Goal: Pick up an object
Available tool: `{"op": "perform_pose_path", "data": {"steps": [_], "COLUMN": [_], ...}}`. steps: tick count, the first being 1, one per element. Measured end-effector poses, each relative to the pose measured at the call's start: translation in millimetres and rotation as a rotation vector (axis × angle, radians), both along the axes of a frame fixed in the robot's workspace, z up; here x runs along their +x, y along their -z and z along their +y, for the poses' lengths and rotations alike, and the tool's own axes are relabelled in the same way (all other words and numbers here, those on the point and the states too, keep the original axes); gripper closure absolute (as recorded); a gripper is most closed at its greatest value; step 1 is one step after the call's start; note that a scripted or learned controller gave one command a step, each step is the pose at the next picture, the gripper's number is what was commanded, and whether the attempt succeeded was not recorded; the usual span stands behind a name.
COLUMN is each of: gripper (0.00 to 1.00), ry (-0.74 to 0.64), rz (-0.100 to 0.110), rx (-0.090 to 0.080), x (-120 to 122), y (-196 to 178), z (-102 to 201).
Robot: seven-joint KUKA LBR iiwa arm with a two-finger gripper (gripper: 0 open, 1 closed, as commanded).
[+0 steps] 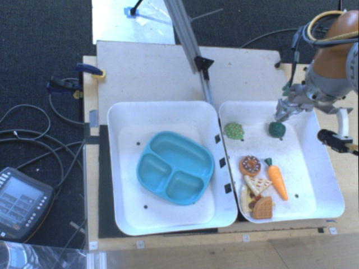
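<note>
The gripper (pixel 280 118) hangs low in the far part of the right bin (pixel 322 167), its tips just above and touching the edge of a small dark green ball-like toy (pixel 276 129). From this slant, whether the tips are spread or closed cannot be told, and the toy does not clearly sit between them; it looks to rest on the bin floor. Above the gripper, the grey wrist rises to the orange band of the arm (pixel 336 43), which comes in from the right edge with cables looped over it.

Left of the dark green toy, near the wall between the bins, lies a lighter green speckled toy (pixel 234 130). Nearer the front sit a round doughnut (pixel 250 165) with a dark centre, an orange carrot (pixel 277 181) just beside it, a pale wedge (pixel 257 184) and a brown waffle (pixel 262 208) at the front edge.

The left bin (pixel 126 150) holds a blue divided plate (pixel 175 167) with three compartments, lying flat near its middle. A slanted metal pole (pixel 188 32) crosses the bench board behind the bins.
</note>
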State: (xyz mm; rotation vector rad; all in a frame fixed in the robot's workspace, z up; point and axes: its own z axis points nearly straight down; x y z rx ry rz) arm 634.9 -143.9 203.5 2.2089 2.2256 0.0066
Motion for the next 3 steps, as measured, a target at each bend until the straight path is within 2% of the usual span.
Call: {"op": "perform_pose_path", "data": {"steps": [1,2,3], "gripper": [1.00,1.00,1.00], "ry": [0.000,-0.003,-0.004], "rz": [-0.001,0.007,0.007], "rx": [0.000,0.003,0.003], "x": [1.9,-19.3,-28.4], "y": [-55.0,-56.1,-56.7], "z": [-0.1,55.0,113.6]}}
